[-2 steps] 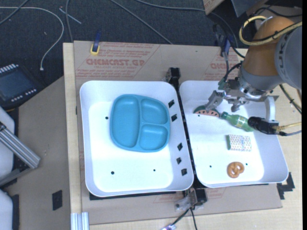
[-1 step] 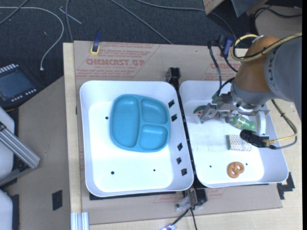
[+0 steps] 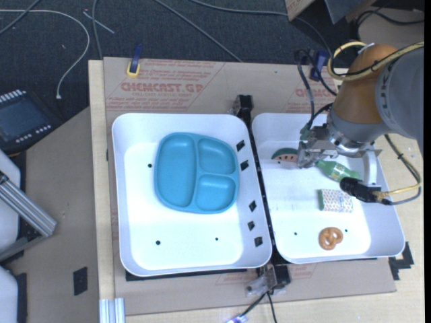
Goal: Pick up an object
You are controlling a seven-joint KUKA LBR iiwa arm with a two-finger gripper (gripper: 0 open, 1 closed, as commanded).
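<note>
Pretzel [image 3: 330,237] nearest, loose in right bin [image 3: 296,200]; gripper [image 3: 308,155] low at bin's far side.
Claw's opening unreadable; watermelon slice [image 3: 285,157] just left, green object [image 3: 335,169] right; probable targets.

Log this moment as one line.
gripper: low in right bin | near: watermelon slice, green bottle | blue plate: left bin

Blue divided plate [image 3: 196,173], left bin [image 3: 135,241]
</note>
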